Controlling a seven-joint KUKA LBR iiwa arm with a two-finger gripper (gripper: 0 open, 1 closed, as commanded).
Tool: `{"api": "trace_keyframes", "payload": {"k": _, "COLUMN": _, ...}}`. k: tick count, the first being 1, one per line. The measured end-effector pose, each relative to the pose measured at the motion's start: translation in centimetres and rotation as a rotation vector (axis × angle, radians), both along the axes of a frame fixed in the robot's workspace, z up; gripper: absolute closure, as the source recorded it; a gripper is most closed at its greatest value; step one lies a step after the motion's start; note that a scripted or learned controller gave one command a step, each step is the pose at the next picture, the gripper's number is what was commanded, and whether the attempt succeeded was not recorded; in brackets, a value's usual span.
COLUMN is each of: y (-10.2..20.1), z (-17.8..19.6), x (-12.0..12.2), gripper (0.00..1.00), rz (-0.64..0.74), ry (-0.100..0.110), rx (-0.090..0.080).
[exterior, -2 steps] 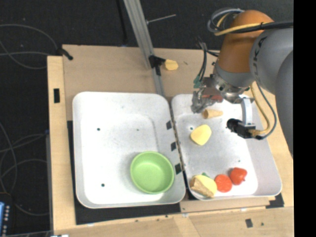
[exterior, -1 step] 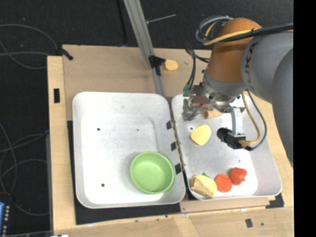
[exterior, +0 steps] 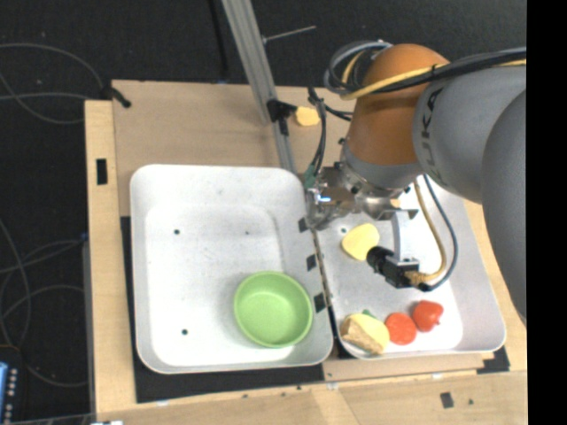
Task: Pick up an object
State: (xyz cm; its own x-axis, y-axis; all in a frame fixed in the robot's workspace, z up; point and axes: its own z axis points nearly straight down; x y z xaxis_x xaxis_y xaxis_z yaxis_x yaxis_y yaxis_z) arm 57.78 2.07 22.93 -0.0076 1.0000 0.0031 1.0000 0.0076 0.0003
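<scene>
My gripper [exterior: 322, 204] hangs low over the left rim of the right bin [exterior: 469, 264], close to the divider between the bins. A pale yellow rounded object [exterior: 359, 240] lies in that bin just right of and below the gripper, apart from it. Along the bin's front edge lie a tan and yellow chunk [exterior: 366, 332], a red-orange piece [exterior: 400, 328] and a red piece [exterior: 428, 314]. In the left bin [exterior: 177, 237] a green bowl [exterior: 273, 308] sits upright at the front right corner. The grey wrist hides what is directly under the gripper.
A slanted metal post [exterior: 252, 51] rises from the bench behind the bins, with a small yellow item [exterior: 306, 116] beside its base. The arm's bulk covers the right bin's back right part. The bench edge [exterior: 102, 237] runs left of the bins.
</scene>
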Motion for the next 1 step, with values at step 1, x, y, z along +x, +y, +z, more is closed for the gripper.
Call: {"api": "trace_keyframes", "payload": {"k": 1, "y": 5.89, "z": 0.1, "x": -1.82, "gripper": 1.0, "rz": 0.002, "ry": 0.001, "rx": 0.0}}
